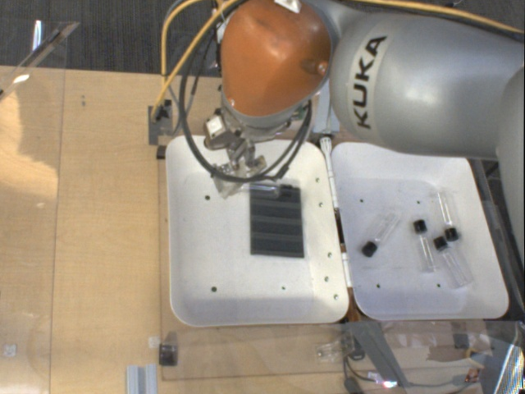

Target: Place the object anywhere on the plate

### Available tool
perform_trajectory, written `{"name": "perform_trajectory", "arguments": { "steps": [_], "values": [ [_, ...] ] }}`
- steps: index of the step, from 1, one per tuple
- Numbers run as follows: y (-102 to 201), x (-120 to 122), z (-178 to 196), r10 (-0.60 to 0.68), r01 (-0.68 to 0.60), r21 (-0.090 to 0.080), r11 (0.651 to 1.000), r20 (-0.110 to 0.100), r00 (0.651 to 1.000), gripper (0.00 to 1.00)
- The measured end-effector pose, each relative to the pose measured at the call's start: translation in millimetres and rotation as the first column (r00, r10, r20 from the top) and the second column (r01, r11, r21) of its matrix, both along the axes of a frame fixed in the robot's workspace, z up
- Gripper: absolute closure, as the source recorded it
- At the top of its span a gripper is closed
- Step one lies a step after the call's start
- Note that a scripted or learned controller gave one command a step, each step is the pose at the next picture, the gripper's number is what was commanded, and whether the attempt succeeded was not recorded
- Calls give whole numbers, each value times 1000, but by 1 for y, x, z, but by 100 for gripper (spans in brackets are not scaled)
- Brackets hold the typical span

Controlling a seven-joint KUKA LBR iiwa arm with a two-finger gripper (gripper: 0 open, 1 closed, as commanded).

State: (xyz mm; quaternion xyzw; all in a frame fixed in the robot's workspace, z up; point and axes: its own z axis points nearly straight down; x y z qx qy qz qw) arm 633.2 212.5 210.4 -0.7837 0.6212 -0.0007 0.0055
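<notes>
Tool (237, 162) hangs over the far half of the left bin (197, 294), just beyond the far edge of the dark ribbed plate (276, 222). Cables and the wrist crowd it; how far it is open, and whether it carries anything, I cannot tell.

Nearest: the wooden surface (82, 261), with a small dark block (167, 353) just off the left bin's near corner.

Left bin: the plate lies flat near the middle, long side running near to far. Bare white floor on its left and near sides; less room on its right, toward the rim shared with the right bin (484, 302).

Right bin: clear vials with black caps (380, 233), lying flat, loosely scattered, some close together toward the right. These are the likely task objects, well apart from the plate.

Handling, as a judgement: a vial looks light, rigid and smooth, so prone to slip or roll. Take hold across the tube's middle, squeezing across the long axis. The single one nearest the shared rim offers the cleanest approach; the grouped ones risk nudging neighbours. The plate's ribs may help stop rolling if the vial is laid along them.

Route: lift over the two raised rims between bins. The orange wrist band (271, 52) and grey arm (426, 72) overhang the far side.
</notes>
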Motion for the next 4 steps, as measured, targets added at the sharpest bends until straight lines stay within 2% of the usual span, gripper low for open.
{"name": "perform_trajectory", "arguments": {
  "steps": [1, 2, 3, 4],
  "values": [
    [24, 36, -62, -311, 311, 2, 950, -4, 950, 100],
    [4, -30, -115, -379, 379, 4, 925, -1, 925, 100],
    [-12, -23, -14, 104, -104, -1, 995, 2, 995, 100],
    [-19, -146, -86, 35, -35, -3, 999, -5, 999, 100]
  ]
}}
